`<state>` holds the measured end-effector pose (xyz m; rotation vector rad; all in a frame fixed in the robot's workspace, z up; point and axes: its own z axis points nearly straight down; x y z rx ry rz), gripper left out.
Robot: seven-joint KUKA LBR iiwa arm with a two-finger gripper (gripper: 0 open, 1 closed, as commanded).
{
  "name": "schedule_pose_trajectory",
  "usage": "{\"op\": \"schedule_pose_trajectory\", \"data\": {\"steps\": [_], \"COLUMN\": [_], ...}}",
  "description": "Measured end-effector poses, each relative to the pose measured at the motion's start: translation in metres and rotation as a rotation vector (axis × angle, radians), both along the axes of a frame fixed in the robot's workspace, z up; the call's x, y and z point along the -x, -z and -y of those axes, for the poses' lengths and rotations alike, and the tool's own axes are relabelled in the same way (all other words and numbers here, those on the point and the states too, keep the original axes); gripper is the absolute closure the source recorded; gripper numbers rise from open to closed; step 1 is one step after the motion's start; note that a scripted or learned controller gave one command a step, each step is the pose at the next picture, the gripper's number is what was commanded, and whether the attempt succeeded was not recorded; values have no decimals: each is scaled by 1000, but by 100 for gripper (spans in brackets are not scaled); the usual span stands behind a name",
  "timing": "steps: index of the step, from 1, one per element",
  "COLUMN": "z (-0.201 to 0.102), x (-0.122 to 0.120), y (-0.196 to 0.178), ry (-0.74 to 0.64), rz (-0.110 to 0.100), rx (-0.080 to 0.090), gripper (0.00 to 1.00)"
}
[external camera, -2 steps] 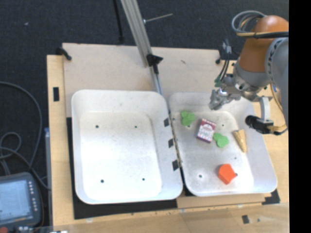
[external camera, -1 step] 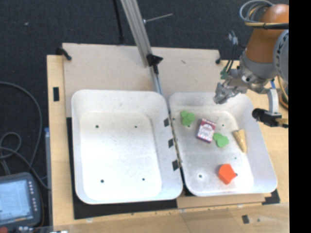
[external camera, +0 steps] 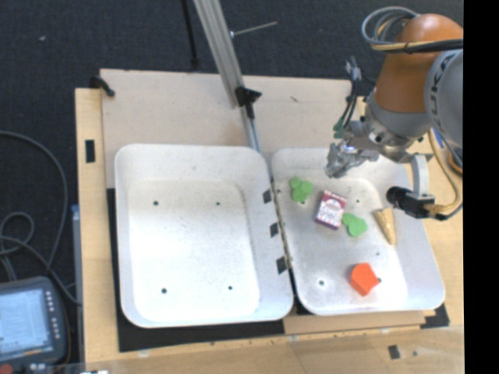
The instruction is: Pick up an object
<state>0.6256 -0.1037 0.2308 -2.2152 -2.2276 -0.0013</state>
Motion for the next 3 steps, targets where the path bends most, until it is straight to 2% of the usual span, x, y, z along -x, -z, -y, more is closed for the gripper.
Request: {"op": "schedule_pose_trajectory", "data": {"steps": [2, 3], "z": [-96, -139], "x": [42, 62], "y": [11, -6], "ry": [-1, -2], "rz": [-1, 0], "rx": [-1, -1], "gripper": [100, 100]}}
